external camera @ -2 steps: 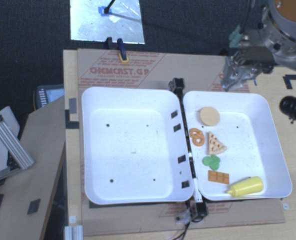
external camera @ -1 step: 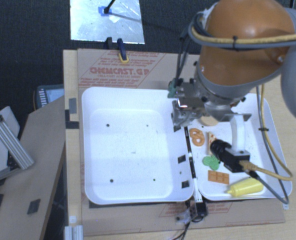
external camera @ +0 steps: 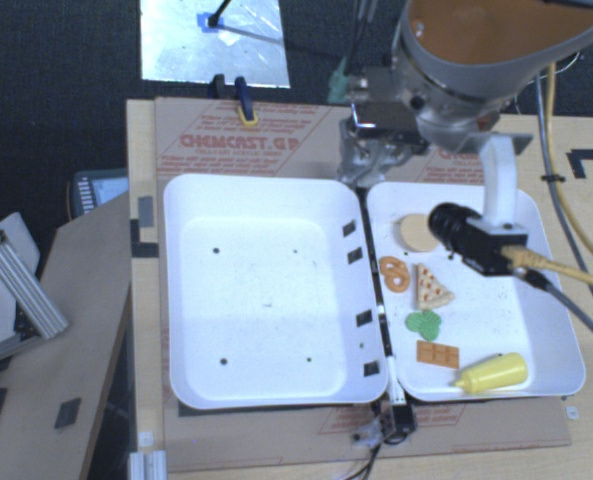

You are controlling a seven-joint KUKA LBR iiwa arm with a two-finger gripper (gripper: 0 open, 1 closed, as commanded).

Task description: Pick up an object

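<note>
Our gripper (external camera: 368, 163) hangs over the far rim where the two bins meet, and we cannot tell its state from here, since the wrist and its housing hide the working end. Nothing is visibly held.

The things to pick all lie in the right bin (external camera: 556, 353): a round tan biscuit (external camera: 413, 232) at the far end, partly behind a black camera unit (external camera: 468, 236) on the arm, then a pretzel (external camera: 394, 273), a pizza slice (external camera: 432, 288), a green leafy piece (external camera: 424, 322), an orange wafer (external camera: 438, 354) and a yellow squeeze bottle (external camera: 494, 371) lying on its side near the front. The left bin (external camera: 191, 268) is bare white.

As we judge it, the risk is a miss. The gripper sits above the divider, so a straight descent would strike the rim rather than any toy. The pretzel, slice and green piece lie close together, so a grasp may nudge a neighbour. The flat wafer and biscuit offer little height to pinch; the smooth, rounded bottle could roll away.
</note>
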